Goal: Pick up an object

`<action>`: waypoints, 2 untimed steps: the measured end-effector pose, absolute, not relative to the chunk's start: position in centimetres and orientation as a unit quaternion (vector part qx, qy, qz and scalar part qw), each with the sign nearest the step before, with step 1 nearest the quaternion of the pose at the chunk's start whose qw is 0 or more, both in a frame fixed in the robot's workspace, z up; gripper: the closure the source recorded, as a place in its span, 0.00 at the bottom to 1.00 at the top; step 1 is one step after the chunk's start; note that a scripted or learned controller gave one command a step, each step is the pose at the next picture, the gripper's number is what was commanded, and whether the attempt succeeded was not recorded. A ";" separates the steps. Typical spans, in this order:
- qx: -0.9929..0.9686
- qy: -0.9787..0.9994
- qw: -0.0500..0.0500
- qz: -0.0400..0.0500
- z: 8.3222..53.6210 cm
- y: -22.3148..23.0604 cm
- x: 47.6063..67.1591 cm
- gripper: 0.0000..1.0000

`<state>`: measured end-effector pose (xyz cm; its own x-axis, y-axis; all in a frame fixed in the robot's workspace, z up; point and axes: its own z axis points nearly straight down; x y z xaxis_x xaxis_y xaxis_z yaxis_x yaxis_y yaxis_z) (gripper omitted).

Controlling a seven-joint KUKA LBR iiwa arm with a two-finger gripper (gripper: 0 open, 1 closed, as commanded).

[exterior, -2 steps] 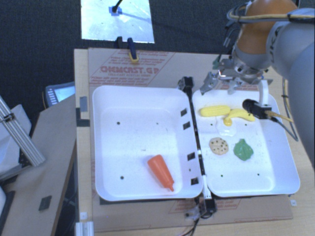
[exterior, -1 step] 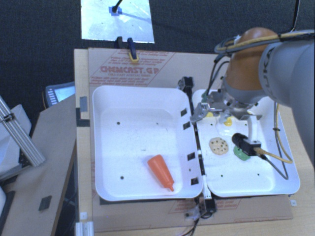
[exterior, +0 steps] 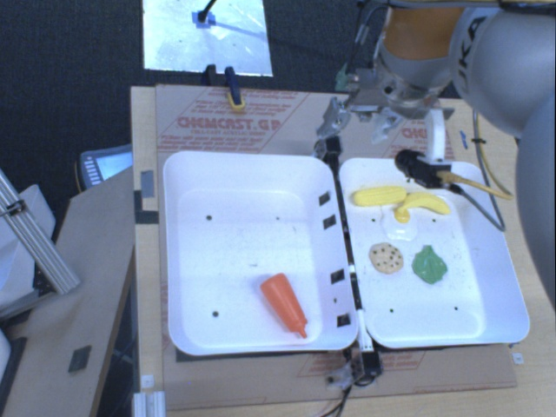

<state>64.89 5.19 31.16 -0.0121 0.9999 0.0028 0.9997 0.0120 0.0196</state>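
Two white bins [exterior: 187,168] sit on cardboard. Raised near the right bin's far edge, the gripper [exterior: 360,120] carries nothing I can see; the carrot [exterior: 285,303] lies alone, easy to reach.

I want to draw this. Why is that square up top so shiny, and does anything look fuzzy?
In the camera view, the silvery sheet throws back the light as glare; the white bins look bright too; the arm near the lens is a bit soft; the carrot looks sharp.

Red print reading "CHEMCAST GP" runs across the brown protective sheet [exterior: 261,115] behind the bins.
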 end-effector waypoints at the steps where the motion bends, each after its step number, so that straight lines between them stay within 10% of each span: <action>1: 0.708 0.706 -0.003 -0.004 19.4 0.3 62.1 0.00; 2: 0.706 0.709 0.004 0.003 26.7 -0.8 67.1 0.00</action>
<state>67.14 -0.78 26.73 -0.0043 1.0000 -0.0012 0.9999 0.0043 0.0103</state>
